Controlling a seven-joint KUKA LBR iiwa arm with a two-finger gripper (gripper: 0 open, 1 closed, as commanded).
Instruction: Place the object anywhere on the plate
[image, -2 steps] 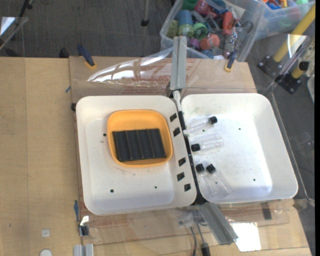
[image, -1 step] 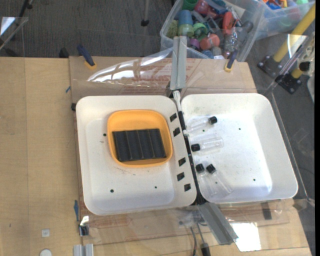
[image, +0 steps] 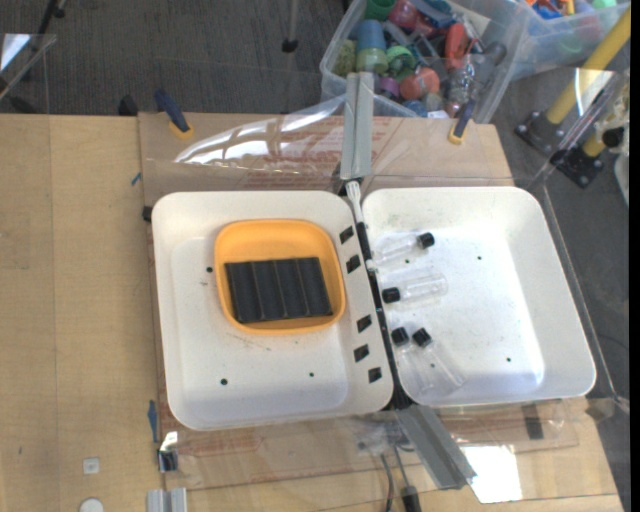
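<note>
An orange, rounded-square plate (image: 275, 240) sits in the left white bin (image: 200, 385). A black ribbed rectangular object (image: 278, 289) lies flat on the plate, covering its lower half and reaching the front rim. In the right white bin (image: 500, 340) lie several clear tubes with black caps. One tube (image: 408, 243) is near the back left, another (image: 412, 291) is at mid-left, and two black caps (image: 410, 337) lie close together toward the front left.
Black clips (image: 362, 322) line the ridge where the two bins meet. A metal bar (image: 354, 120) runs back from that ridge. A clear tub of coloured toys (image: 420, 50) stands behind the bins. Bare wooden bench (image: 70, 300) lies to the left.
</note>
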